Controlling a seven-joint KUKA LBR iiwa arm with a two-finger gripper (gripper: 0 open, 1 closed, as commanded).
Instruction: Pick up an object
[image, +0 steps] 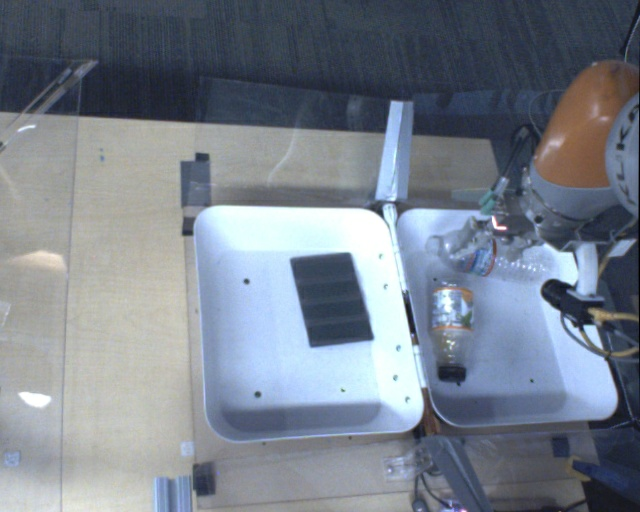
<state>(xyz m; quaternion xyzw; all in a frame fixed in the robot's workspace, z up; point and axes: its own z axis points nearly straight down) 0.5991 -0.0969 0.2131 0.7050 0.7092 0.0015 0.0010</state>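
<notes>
A black ridged rectangular pad (331, 298) lies flat in the left bin (230, 400). In the right bin (560, 395), a small bottle with brown liquid and a black cap (451, 328) lies on its side, cap toward the front. A crumpled clear plastic bottle with a blue label (487, 258) lies across the back of that bin. My gripper (500, 226) hangs directly over the clear bottle's middle, close to it or touching it. The grey wrist and orange band (585, 125) rise behind the gripper.
A metal divider post (395, 150) stands at the back between the two bins. Black cables (590, 310) hang beside the right bin's right wall. A clear acrylic sheet covers the bench on the left.
</notes>
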